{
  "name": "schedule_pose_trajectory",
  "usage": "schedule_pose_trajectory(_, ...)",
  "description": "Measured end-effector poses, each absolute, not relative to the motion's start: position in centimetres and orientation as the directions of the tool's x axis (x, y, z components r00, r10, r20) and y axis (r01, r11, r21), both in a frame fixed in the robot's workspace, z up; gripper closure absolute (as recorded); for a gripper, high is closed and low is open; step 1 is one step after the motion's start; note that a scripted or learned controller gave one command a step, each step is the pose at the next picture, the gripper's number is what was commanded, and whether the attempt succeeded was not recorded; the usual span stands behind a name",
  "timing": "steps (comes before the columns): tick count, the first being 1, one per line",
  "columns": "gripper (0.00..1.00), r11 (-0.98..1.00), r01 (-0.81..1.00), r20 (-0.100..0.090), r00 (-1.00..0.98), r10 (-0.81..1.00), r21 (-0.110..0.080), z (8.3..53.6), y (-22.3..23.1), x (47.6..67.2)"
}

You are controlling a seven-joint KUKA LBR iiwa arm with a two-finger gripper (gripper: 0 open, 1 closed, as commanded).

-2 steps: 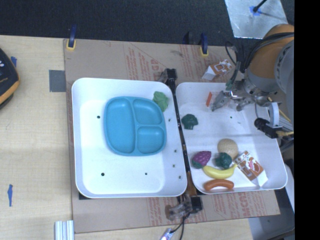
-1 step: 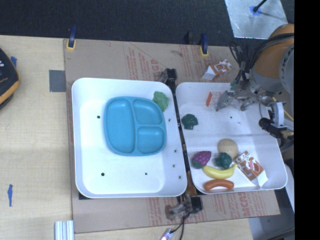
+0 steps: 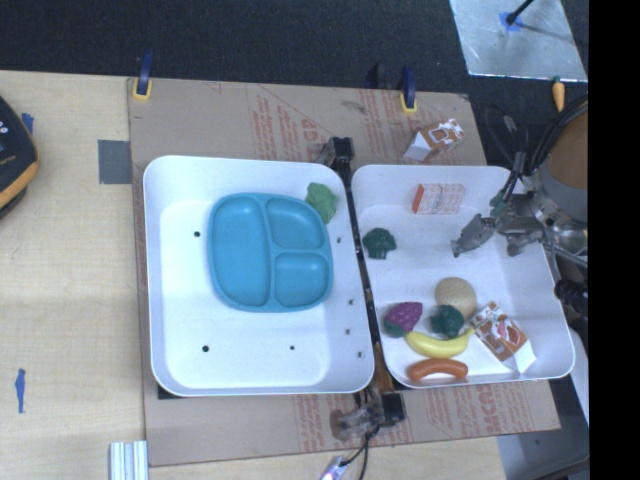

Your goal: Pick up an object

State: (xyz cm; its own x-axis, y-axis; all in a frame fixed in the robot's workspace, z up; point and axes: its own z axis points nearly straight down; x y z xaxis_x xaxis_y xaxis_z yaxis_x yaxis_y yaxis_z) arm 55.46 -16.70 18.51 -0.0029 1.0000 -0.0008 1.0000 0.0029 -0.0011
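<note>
Nearest the camera, along the front wall of the right bin [image 3: 560, 368], lies a red sausage [image 3: 437, 370], and I take it as my landmark. Just behind it and touching it is a yellow banana [image 3: 438, 344]. Behind the banana sit a purple bunch of grapes [image 3: 404, 316] to the sausage's left, a dark green lump [image 3: 447, 320] straight behind, and a tan round piece [image 3: 456, 293] further back still. To the sausage's right a small red and white carton [image 3: 501, 335] lies tilted by the corner. Well behind the sausage, a dark green broccoli [image 3: 378, 241] rests near the bin's left wall, and a pale orange carton [image 3: 438, 199] lies near the back wall.

My gripper [image 3: 492, 236] hovers over the bare floor of this bin, well behind the sausage and to its right, fingers spread apart and holding nothing.

Far to the sausage's left, the left bin [image 3: 180, 368] holds a blue divided plate [image 3: 270, 251] with a light green leafy piece [image 3: 322, 200] at its back right corner. Another small carton [image 3: 436, 140] lies on the cardboard beyond the right bin
</note>
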Motion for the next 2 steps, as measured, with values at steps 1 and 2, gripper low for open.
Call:
schedule_pose_trajectory(1,0.00,0.005,1.000,0.000,-0.005,1.000,-0.006,9.0,-14.8,64.2)
schedule_pose_trajectory(2,0.00,0.003,1.000,0.000,-0.003,1.000,-0.002,9.2,-17.2,65.6)
